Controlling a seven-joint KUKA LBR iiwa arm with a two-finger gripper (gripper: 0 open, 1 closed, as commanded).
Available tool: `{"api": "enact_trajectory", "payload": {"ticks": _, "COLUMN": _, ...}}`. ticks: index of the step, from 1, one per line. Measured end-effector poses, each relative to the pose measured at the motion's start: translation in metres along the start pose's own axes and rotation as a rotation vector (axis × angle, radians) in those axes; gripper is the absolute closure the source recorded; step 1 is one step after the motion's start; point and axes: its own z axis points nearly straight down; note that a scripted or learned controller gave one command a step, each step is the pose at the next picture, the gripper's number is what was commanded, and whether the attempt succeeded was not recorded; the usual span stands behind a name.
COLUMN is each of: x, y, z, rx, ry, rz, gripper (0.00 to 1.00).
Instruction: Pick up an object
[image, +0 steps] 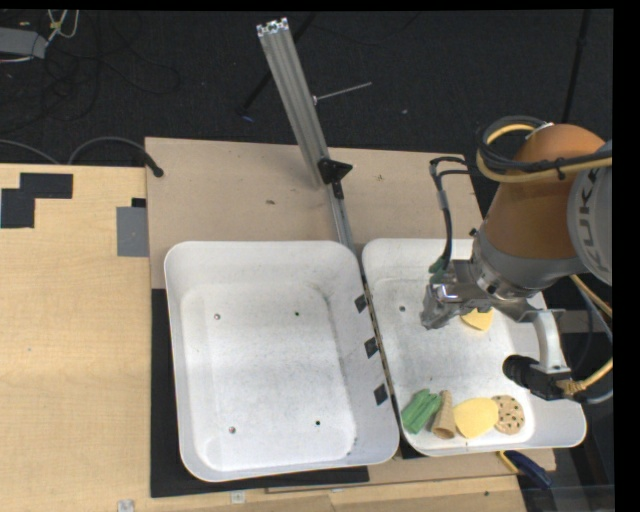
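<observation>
Gripper (437, 312) low over right bin (405, 262), near bin's middle, just left of small yellow piece (479, 321). Finger state: cannot tell from this slant. Nothing visibly held.

Candidate objects along right bin's near edge: green item (421, 409), tan cone-like piece (444, 416), yellow round piece (475, 417), cookie (508, 413).

Judgement: pick not yet done; grasp and lift both left.
</observation>
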Motion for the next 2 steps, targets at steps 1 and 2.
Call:
{"api": "enact_trajectory", "payload": {"ticks": 1, "x": 0.054, "y": -0.006, "z": 0.012, "rx": 0.003, "ry": 0.0, "rz": 0.001, "gripper": 1.0}}
{"api": "enact_trajectory", "payload": {"ticks": 2, "x": 0.111, "y": -0.004, "z": 0.002, "rx": 0.001, "ry": -0.001, "rz": 0.0, "gripper": 1.0}}
